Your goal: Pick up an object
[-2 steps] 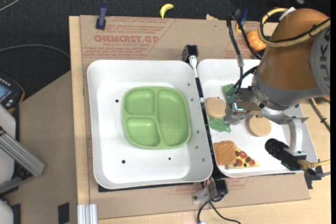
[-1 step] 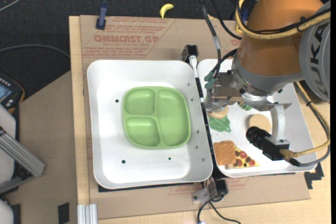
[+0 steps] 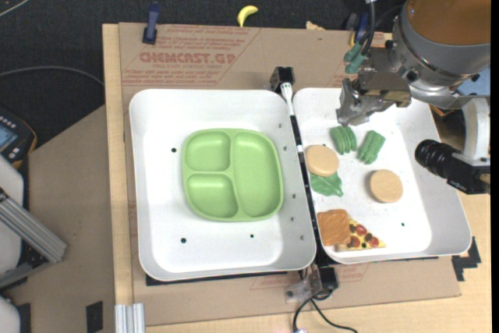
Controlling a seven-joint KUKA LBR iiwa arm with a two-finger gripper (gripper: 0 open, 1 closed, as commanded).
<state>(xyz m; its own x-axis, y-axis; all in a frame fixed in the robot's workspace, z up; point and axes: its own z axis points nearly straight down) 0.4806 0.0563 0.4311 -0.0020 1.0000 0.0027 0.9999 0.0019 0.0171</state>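
My gripper (image 3: 352,115) hangs over the far part of the right bin (image 3: 405,238), just above and behind a green toy piece (image 3: 342,139). A second green piece (image 3: 371,146) lies to its right. Nearer the divider sit a round tan cookie (image 3: 321,161) and a small green leafy piece (image 3: 327,185). Another round tan cookie (image 3: 385,186) rests mid-bin. A brown toast slice (image 3: 334,226) and a pizza slice (image 3: 363,236) lie at the near edge. Nothing shows between the fingertips.
The left bin (image 3: 152,168) holds a green divided plate (image 3: 231,174). A black clamp (image 3: 281,79) sits at the far end of the divider. A blue clip (image 3: 150,23) and a yellow banana toy (image 3: 247,14) lie beyond the cardboard. A black camera mount (image 3: 448,162) stands at right.
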